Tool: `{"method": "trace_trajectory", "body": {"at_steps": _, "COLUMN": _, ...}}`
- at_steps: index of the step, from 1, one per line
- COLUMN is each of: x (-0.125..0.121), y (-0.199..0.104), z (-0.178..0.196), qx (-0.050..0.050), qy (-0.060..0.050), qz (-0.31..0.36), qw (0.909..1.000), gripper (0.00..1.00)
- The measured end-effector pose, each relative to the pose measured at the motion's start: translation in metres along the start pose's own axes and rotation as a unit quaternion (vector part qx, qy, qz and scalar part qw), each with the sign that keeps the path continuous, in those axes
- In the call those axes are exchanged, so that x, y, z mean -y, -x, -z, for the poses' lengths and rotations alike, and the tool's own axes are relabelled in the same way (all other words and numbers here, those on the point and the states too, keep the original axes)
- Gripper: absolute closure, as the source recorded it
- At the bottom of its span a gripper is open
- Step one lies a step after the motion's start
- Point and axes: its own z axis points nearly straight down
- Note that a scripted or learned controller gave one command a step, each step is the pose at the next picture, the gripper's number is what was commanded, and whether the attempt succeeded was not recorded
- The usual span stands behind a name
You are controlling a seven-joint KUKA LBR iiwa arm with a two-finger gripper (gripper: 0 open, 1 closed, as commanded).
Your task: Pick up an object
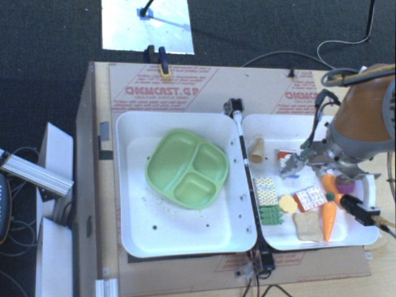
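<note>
1. Camera view, from above at a slant: two shallow white bins side by side on a brown surface (185, 85) printed with red lettering, left bin (133, 228) and right bin (272, 125) touching along a shared middle edge.
2. In the left bin, toward its centre: a green divided plate (187, 168) with three compartments, lying flat and slightly turned.
3. In the right bin, near the middle edge toward the far side: a tan cone (256, 148), tipped over.
4. Further along that middle edge toward the near corner: a checkered yellow square (266, 191), with a green piece (270, 215) just beside it on the near side.
5. Near the near edge of the right bin: a slice of bread (307, 226), with a round yellow piece (288, 203) just beside it and a red-and-white packet (309, 197) close by.
6. Beside the bread, toward the right edge: an orange carrot (328, 218), lying lengthwise.
7. Reaching in from the right: grey arm with orange band (365, 107), wrist low over the right bin.
8. Tool (296, 164) over the middle of the right bin, just beside a small red-and-white item (286, 156); cannot tell whether its fingers are apart or together, and nothing seen clearly between them.
9. Beyond the far edge of the surface: a pale sheet (145, 17) on dark carpet.
</note>
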Motion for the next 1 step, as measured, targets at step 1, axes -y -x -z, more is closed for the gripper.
{"method": "trace_trajectory", "body": {"at_steps": 1, "x": -0.0313, "y": 0.0522, "z": -0.101, "qx": 0.001, "qy": 0.0, "qz": -0.001, "qw": 1.0, "gripper": 0.0}}
